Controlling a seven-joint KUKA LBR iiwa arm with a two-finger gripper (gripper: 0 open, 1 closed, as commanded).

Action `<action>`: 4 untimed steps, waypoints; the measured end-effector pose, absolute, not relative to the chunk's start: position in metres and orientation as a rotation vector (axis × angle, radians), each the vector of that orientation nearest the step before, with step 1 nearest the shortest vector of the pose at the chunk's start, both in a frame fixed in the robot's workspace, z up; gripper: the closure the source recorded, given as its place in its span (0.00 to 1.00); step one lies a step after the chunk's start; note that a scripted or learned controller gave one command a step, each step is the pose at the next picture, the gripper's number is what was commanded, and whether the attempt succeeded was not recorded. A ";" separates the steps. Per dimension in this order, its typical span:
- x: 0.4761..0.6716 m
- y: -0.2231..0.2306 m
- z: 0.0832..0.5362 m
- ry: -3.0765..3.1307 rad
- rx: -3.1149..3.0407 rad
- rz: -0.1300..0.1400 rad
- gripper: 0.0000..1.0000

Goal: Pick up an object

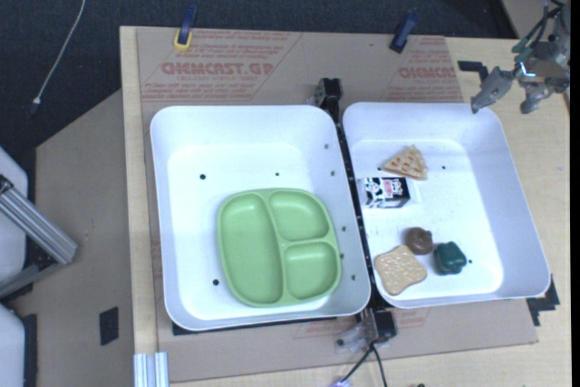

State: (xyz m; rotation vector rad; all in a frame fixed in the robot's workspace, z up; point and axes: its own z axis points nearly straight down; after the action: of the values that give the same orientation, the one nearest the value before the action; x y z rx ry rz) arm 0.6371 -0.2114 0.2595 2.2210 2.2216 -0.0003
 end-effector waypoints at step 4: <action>0.625 -0.203 0.103 2.221 2.219 0.001 1.00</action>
State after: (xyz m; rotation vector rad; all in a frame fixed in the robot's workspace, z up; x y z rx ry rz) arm 0.6253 -0.2028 0.1031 2.2188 2.2212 0.0013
